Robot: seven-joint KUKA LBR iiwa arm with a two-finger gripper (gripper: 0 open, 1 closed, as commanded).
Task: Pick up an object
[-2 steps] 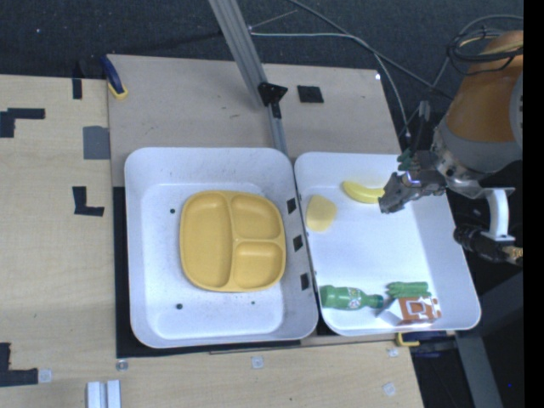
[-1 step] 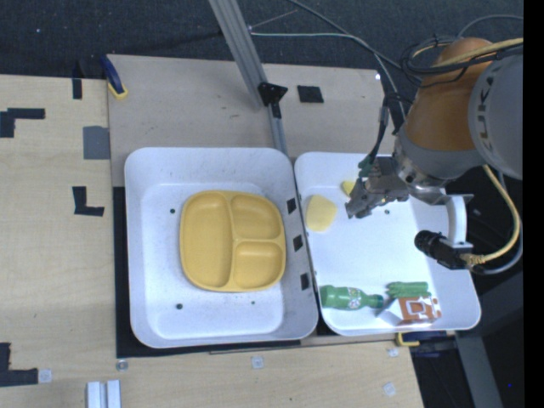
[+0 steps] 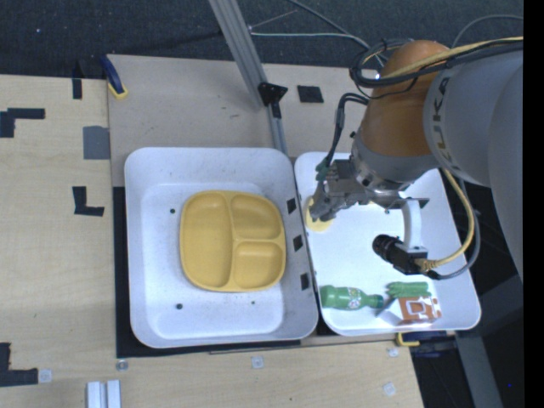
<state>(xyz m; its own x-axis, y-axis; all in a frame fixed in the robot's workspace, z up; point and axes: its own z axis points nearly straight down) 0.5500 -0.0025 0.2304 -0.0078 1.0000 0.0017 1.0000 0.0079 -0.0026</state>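
Surface [image 3: 51, 228]: pale wood-coloured bench top with dark tape marks on its left part; it carries two shallow white bins side by side

Arm [image 3: 476, 117]: grey, with an orange band [image 3: 404, 100] above the wrist; it reaches in from the right and bends down over the right bin; cables loop around it

Left bin [image 3: 149, 185]: white, with rounded corners; it holds a yellow tray

Right bin [image 3: 446, 219]: white, touching the left bin along its left edge; the arm covers its upper part; a bottle and a packet lie along its near edge

Tray [image 3: 231, 240]: yellow, with rounded corners and three compartments; it lies flat near the middle of the left bin

Gripper [image 3: 321, 212]: low over the upper left corner of the right bin, just beside the wall between the bins; whether its fingers stand wide or narrow cannot be told from above

Yellow object [image 3: 318, 223]: small and pale yellow; it lies directly below the gripper tip, partly hidden by it; whether it is gripped cannot be told

Bottle [image 3: 348, 297]: green, lying on its side at the near left of the right bin

Packet [image 3: 413, 304]: green, orange and white; it lies just right of the bottle
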